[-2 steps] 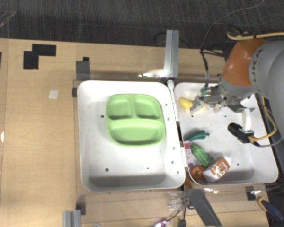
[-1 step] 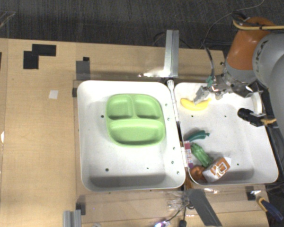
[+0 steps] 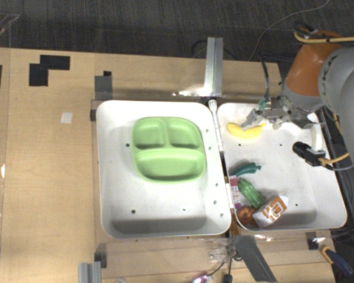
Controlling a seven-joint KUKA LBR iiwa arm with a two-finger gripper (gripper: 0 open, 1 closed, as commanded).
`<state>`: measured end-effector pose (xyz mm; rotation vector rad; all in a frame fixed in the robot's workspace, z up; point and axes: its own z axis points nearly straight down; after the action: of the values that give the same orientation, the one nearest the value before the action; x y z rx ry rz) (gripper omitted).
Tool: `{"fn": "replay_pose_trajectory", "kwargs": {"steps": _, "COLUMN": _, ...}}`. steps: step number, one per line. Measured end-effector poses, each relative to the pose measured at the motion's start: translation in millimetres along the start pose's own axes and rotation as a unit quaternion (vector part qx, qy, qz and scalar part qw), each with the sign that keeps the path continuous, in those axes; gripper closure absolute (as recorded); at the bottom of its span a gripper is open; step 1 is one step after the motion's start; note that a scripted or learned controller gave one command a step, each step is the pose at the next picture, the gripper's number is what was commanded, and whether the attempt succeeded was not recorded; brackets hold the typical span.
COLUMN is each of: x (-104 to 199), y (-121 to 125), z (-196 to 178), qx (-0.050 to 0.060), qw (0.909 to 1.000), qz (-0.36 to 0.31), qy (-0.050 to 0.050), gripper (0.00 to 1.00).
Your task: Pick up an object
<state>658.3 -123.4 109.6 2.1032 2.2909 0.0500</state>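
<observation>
Leftmost on the wooden bench (image 3: 41,175) sits the left bin (image 3: 115,217), and in its middle lies a green divided plate (image 3: 167,147) with three compartments, lying flat. A metal divider rail (image 3: 217,152) runs just right of the green plate, between the two bins. Past that rail is the right bin (image 3: 318,205). Well to the right of the plate and a little farther back lies a yellow banana (image 3: 245,131), flat on the bin floor. Nearer the front, right of the plate's lower corner, are a dark teal piece (image 3: 245,169), a green bottle-like thing (image 3: 250,193), a brownish round item (image 3: 244,215) and a white and orange packet (image 3: 272,210), crowded together and touching; what each is I cannot say for sure. The tool (image 3: 261,115) hangs at the banana's right end, seemingly touching it, yet whether its fingers are apart or together cannot be told from this slant. Behind it rises the grey arm (image 3: 342,81) with its orange band (image 3: 304,69).
</observation>
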Motion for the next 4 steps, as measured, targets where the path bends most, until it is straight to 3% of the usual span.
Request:
{"fn": "replay_pose_trajectory", "kwargs": {"steps": 1, "x": 31.8, "y": 16.5, "z": -23.6, "qx": 0.018, "qw": 0.9988, "qz": -0.046, "qy": 0.001, "gripper": 0.00}}
{"fn": "replay_pose_trajectory", "kwargs": {"steps": 2, "x": 13.3, "y": 1.2, "z": -117.0, "qx": 0.019, "qw": 0.9995, "qz": 0.025, "qy": -0.001, "gripper": 0.00}}
{"fn": "replay_pose_trajectory", "kwargs": {"steps": 3, "x": 32.4, "y": 16.2, "z": -40.8, "qx": 0.021, "qw": 0.9993, "qz": 0.030, "qy": 0.000, "gripper": 0.00}}
{"fn": "replay_pose_trajectory", "kwargs": {"steps": 4, "x": 36.9, "y": 15.5, "z": 21.9, "qx": 0.018, "qw": 0.9998, "qz": 0.004, "qy": 0.000, "gripper": 0.00}}
